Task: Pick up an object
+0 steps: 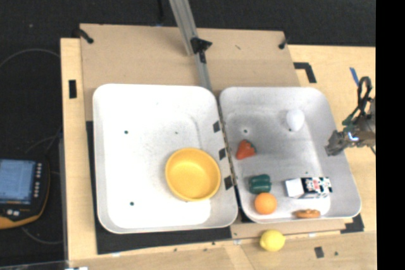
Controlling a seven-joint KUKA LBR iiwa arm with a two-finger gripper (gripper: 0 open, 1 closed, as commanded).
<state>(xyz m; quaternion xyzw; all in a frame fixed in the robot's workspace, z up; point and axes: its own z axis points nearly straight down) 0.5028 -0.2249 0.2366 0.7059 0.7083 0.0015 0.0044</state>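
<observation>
The right bin point(316, 104) holds several small objects: a white ball point(295, 119), a red piece point(245, 150), a dark green block point(259, 184), an orange point(266, 203), a white patterned box point(308, 187) and a flat orange item point(308, 214) at the front rim. In the left bin point(126, 110) sits a yellow bowl point(193, 174). My gripper point(347, 139) hovers at the right bin's right rim, to the right of all the objects and touching none of them.
A yellow lemon point(272, 240) lies on the bench in front of the right bin. A slanted metal pole point(180, 9) rises behind the bins. A handheld screen point(19, 190) rests off the bench's left side.
</observation>
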